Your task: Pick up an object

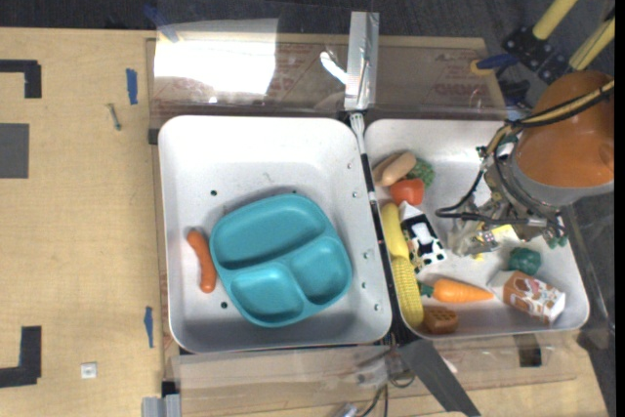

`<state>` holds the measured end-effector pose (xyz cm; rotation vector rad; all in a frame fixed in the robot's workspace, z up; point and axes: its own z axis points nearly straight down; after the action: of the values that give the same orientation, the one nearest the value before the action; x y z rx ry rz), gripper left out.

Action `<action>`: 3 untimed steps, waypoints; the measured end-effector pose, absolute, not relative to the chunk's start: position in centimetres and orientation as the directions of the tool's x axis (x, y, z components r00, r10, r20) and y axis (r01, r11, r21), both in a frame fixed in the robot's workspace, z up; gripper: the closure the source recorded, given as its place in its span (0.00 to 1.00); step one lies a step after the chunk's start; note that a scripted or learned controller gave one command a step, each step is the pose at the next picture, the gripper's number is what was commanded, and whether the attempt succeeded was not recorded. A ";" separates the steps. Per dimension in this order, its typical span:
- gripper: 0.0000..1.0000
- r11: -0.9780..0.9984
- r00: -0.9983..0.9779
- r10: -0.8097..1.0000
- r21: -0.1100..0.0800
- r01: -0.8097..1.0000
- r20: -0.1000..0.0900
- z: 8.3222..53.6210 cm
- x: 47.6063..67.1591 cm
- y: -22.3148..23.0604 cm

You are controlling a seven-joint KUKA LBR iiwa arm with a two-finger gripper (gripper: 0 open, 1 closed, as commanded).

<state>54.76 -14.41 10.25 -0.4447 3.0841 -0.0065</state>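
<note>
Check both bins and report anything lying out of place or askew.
One oddity: an orange sausage-like toy lies loose on the left bin floor beside the teal divided plate, not in any compartment. In the right bin the toy food is a jumbled pile, with the corn cob against the dividing wall.

A teal divided plate (281,257) and an orange sausage (203,261) lie in the white left bin (186,151). The white right bin (444,140) holds a yellow corn cob (400,264), an orange carrot (461,290), a black-and-white cow (424,243) and a green piece (524,260). The bench (68,239) is tan.
</note>
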 end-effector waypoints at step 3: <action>0.00 0.941 -0.941 -0.338 -0.005 -0.338 -0.012 9.0 53.3 -10.3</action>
<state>53.31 -10.34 8.99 -0.5371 3.0828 -0.0042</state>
